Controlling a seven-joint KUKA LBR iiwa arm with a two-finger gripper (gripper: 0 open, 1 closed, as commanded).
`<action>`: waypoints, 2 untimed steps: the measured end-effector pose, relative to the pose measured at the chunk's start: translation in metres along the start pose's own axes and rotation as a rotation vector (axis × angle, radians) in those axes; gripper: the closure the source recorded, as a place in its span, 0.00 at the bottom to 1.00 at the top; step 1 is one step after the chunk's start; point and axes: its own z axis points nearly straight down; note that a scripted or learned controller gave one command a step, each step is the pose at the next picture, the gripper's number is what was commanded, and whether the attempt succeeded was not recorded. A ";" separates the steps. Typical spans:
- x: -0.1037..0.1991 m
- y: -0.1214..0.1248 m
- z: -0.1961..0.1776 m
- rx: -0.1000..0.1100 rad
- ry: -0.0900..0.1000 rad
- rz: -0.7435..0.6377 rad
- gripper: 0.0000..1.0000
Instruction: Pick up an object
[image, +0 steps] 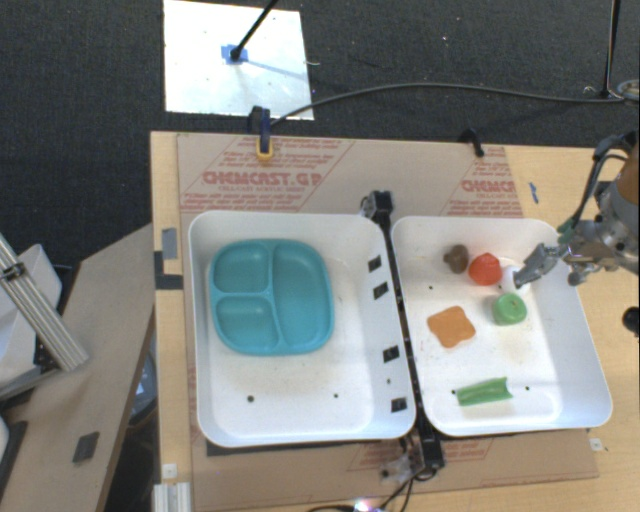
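We see a small red ball (485, 268) in the right bin (580, 345), beside a brown lump (456, 258) and a green disc (509, 309). The jaws (528, 270) hover just right of it; we cannot tell their state. A teal plate (270, 297) sits in the left bin (300, 410) on the tabletop (400, 165).

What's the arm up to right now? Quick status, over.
Gripper over right bin, holding nothing. Red object and green round object closest to it. Nothing in the way.
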 end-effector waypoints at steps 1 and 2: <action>0.001 0.002 -0.007 -0.012 -0.003 -0.003 0.00; 0.001 -0.004 0.037 -0.011 -0.002 -0.002 0.00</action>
